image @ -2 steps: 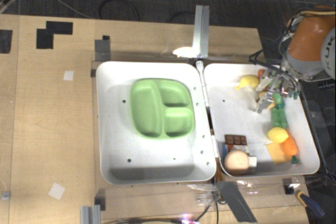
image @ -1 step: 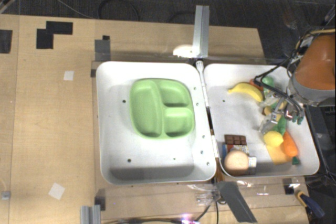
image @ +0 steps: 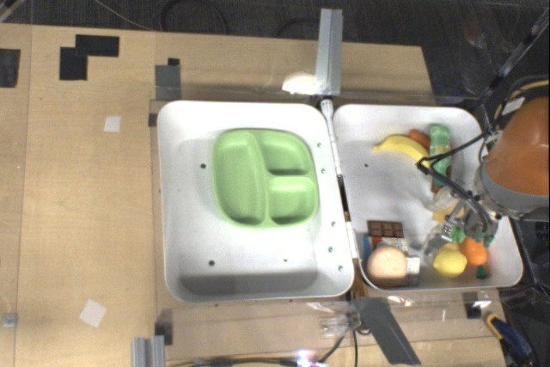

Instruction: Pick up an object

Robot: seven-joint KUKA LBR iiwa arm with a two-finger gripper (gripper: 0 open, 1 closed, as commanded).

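From the camera view above the table [image: 77, 211], two white bins sit side by side. The left bin [image: 185, 271] carries a green divided tray [image: 262, 176], lying flat in the middle. The right bin [image: 361, 142] gathers the candidates, crowded toward its near right corner: a banana [image: 400, 147], a lemon [image: 449, 260], a small orange piece [image: 474, 252], a brown chocolate block [image: 385, 229] and a pale round object [image: 388, 264]. The arm's tool [image: 457, 223] is low over that cluster (probably because targets are densest there); whether it is spread or closed on anything I cannot tell amid the clutter.

Robot lab: bench [image: 77, 211], white bins [image: 185, 271]
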